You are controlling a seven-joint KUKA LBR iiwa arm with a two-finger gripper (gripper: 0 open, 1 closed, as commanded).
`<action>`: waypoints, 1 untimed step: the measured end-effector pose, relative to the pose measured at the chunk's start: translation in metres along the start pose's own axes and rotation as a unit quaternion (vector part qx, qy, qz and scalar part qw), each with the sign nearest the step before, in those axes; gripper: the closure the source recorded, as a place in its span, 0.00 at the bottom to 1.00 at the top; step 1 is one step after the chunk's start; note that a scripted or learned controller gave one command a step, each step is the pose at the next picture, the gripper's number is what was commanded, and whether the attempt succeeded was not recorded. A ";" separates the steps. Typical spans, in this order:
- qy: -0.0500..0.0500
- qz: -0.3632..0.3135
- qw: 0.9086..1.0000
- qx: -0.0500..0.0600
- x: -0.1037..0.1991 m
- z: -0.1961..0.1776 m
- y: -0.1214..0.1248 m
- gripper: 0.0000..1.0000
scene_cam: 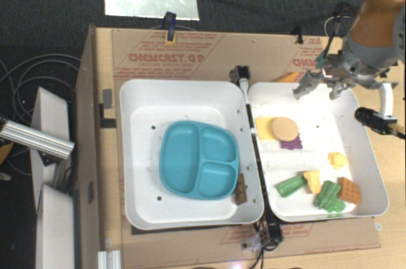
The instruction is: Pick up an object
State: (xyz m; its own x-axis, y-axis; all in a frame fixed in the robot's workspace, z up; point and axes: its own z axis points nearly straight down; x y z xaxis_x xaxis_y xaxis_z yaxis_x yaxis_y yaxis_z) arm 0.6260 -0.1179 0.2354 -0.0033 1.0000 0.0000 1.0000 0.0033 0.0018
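Note:
The right bin [365,137] holds several toy foods: a round tan cookie [285,129] on a yellow slab [262,128], a purple piece [291,144], a small yellow piece [337,160], a green cylinder [290,186], a yellow wedge [311,181], a green bunch [328,196] and a brown waffle [349,190]. My gripper [319,89] hangs over the far edge of this bin, above and behind the cookie. Its fingers are spread open with nothing between them.
The left bin [143,134] bears a teal divided plate [198,160]. A small brown piece [241,189] lies by the divider between the bins. An orange item [288,77] sits on the cardboard behind the right bin. A black fitting [374,120] juts over the right rim.

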 end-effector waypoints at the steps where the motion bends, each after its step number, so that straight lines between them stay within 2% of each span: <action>1: 0.001 0.001 1.000 0.004 0.004 0.092 -0.039 0.00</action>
State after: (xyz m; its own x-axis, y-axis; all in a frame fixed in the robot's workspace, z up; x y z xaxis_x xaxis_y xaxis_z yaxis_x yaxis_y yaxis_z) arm 0.5870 -0.1137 0.1431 -0.0004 1.0000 0.0018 1.0000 0.0004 -0.0063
